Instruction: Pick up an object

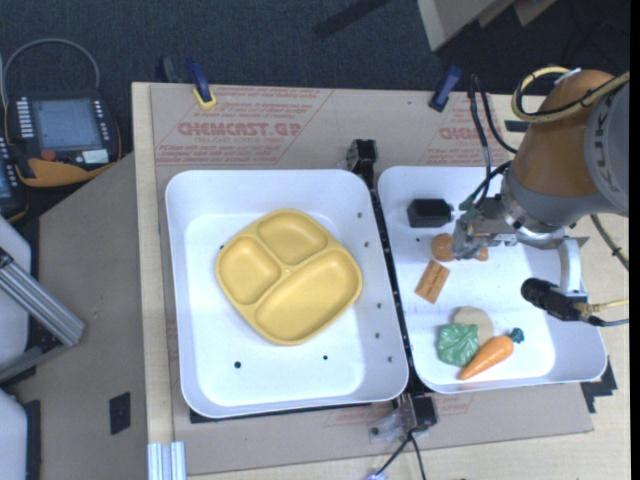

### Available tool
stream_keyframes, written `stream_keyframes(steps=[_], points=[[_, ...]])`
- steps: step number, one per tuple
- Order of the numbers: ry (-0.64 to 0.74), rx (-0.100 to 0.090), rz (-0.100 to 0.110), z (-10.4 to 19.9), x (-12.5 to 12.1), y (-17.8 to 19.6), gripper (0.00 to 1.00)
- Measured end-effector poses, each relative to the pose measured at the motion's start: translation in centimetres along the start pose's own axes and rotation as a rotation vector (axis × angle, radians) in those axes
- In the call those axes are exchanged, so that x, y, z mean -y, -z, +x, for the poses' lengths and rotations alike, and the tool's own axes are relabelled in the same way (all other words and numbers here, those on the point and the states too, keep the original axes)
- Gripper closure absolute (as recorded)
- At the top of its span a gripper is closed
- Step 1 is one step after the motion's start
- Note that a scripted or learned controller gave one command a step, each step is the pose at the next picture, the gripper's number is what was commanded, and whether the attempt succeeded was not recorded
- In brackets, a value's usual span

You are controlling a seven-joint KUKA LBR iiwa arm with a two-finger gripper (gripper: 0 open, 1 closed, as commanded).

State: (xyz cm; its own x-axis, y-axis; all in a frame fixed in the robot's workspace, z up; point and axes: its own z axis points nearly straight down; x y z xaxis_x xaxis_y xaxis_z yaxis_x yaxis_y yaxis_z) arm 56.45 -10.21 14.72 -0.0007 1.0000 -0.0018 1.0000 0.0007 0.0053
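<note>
Dark carpet surrounds the worktop [150,218], a brown board printed with red lettering, and on it we count two shallow white bins with rounded corners. One yellow plate [290,275], smooth plastic with three compartments, lies in the middle of the left bin [190,298]. We count five things in the right bin [570,363]: a black block [429,211] at 11 o'clock, a round orange piece [443,245] just below it, a tan rectangular piece [432,282] toward 8 o'clock, and at 6 o'clock a crinkled green leaf [457,344] touching a smooth orange carrot [487,356]. We see the claw [475,238] just beside the round orange piece, but we cannot tell how wide it stands.
</note>
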Motion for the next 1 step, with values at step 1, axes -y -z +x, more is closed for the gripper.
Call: stream_keyframes(steps=[1], points=[[0.000, 0.000, -0.002, -0.70, -0.22, 5.50, 1.00]])
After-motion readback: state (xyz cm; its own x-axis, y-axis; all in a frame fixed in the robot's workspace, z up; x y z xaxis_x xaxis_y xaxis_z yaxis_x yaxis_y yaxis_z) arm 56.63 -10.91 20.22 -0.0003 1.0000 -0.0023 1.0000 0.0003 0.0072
